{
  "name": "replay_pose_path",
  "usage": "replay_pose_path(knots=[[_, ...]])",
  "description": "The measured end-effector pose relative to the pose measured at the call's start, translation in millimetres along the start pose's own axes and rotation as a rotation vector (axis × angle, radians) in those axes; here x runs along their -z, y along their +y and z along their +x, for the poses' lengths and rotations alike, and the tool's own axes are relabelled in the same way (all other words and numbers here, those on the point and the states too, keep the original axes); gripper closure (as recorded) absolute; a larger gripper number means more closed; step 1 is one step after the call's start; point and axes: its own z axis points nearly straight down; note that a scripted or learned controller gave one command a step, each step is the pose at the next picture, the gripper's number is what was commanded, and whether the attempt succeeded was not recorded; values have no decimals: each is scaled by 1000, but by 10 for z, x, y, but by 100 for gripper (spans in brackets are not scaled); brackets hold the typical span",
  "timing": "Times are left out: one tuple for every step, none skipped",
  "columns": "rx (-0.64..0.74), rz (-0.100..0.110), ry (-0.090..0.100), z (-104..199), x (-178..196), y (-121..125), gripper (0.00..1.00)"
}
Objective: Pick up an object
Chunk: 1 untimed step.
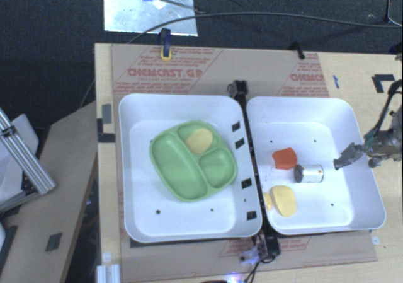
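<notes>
In the right bin (327,115) lie an orange-red block (284,158), a small silver can on its side (310,173) and a pale yellow soft piece (283,200) near the front wall. My gripper (360,152) reaches in from the right, over the bin's right rim, a little to the right of the silver can and apart from it. Nothing shows in its grasp. The left bin (145,118) holds a green divided plate (182,168) with a yellow lump (199,140) in its upper compartment.
A ridge with black clips (245,149) separates the two bins. The bins rest on a brown cardboard sheet (189,70). A metal frame (22,155) stands at the far left. A cable (283,17) runs across the dark floor behind.
</notes>
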Motion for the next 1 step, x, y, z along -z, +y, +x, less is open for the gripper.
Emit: replay_pose_path(knots=[[5, -13, -3, 10, 67, 25, 0]])
